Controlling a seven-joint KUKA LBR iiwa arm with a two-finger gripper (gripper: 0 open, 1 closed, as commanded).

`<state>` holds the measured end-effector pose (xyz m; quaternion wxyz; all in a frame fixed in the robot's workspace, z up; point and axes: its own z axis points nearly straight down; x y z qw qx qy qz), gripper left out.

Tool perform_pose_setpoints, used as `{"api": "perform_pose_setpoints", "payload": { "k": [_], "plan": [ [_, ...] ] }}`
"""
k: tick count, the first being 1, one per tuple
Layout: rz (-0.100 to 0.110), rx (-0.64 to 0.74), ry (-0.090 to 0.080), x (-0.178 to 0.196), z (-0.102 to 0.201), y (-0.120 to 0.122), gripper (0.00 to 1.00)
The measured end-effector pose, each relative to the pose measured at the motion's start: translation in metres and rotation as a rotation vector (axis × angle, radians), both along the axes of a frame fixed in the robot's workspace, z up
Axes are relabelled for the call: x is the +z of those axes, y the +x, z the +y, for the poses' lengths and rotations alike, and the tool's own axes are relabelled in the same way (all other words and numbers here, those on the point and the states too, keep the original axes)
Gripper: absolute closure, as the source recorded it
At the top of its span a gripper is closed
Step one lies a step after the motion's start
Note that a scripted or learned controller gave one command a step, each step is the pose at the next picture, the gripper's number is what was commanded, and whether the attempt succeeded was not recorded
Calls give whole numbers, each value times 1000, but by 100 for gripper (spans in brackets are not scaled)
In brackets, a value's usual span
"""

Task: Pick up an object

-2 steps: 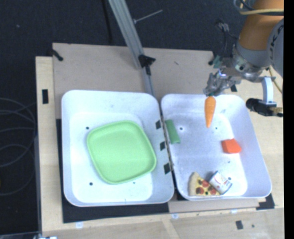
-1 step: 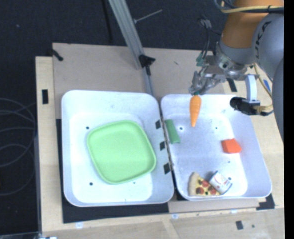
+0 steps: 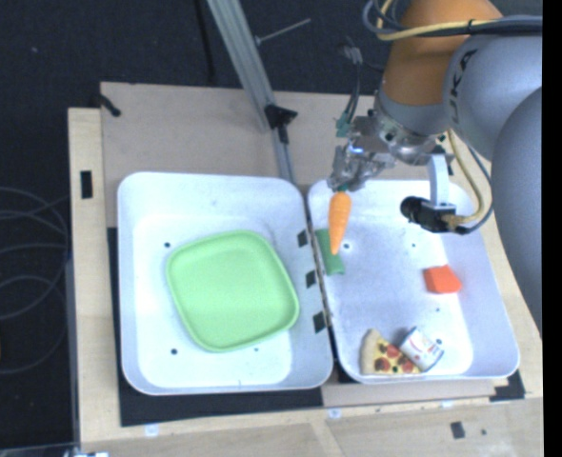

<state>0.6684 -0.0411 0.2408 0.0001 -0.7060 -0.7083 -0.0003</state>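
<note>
An orange carrot (image 3: 339, 220) with a green leafy end (image 3: 333, 261) hangs lengthwise at the left wall of the right bin (image 3: 481, 350). My gripper (image 3: 343, 183) is right above it, and its fingers are closed on the carrot's upper orange tip. The leafy end points down toward the divider between the two bins. The grey arm with its orange band (image 3: 433, 27) comes in from the upper right.
The left bin (image 3: 143, 208) holds a light green square plate (image 3: 231, 290). In the right bin lie an orange block (image 3: 441, 280), a toy pizza slice (image 3: 382, 356) and a small can (image 3: 422, 348). A metal pole (image 3: 248, 55) slants behind the bins.
</note>
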Motion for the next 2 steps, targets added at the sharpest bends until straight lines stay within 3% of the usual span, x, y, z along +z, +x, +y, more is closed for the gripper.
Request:
{"api": "perform_pose_setpoints", "payload": {
  "k": [2],
  "plan": [
    [0, 0, 0, -9, 102, -20, 100]
  ]
}}
